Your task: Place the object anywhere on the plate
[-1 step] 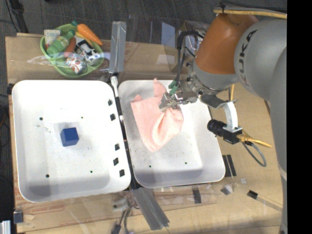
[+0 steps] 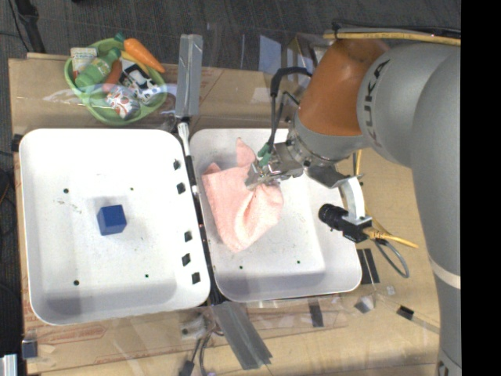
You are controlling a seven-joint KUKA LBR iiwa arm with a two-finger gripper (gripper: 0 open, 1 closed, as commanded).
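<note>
- Grey arm (image 2: 391, 108) with the orange band is the nearest thing to the camera; it reaches in from the right, and its wrist is hung over the right bin (image 2: 313, 276).
- Pink cloth (image 2: 239, 210) is taken as the task's object. It lies crumpled in the left half of the right bin, close to the wall shared with the left bin (image 2: 47, 288).
- Gripper (image 2: 264, 172) is set at the cloth's upper right edge. The fingers are seen nearly closed, with a fold of cloth pinched between them, and the cloth's creases are drawn up toward that point.
- Most of the cloth is spread on the bin floor, so it is judged gripped but not yet lifted.
- Step in hand, as judged: the grasp itself, at the start of the pick. The placing part is not yet begun.
- Blue cube (image 2: 112, 218) sits alone in the left bin, well apart from the gripper.
- Green bowl (image 2: 117, 114) of toy items is stood on the surface (image 2: 47, 77) beyond the left bin's far edge.
- What serves as the plate cannot be told with confidence.
- Next move, as judged: a straight lift is called for, high enough that the trailing cloth is cleared of the bin wall, and the grip must be kept firm.
- Risk: only a thin fold is held, so slipping during the lift is likely.
</note>
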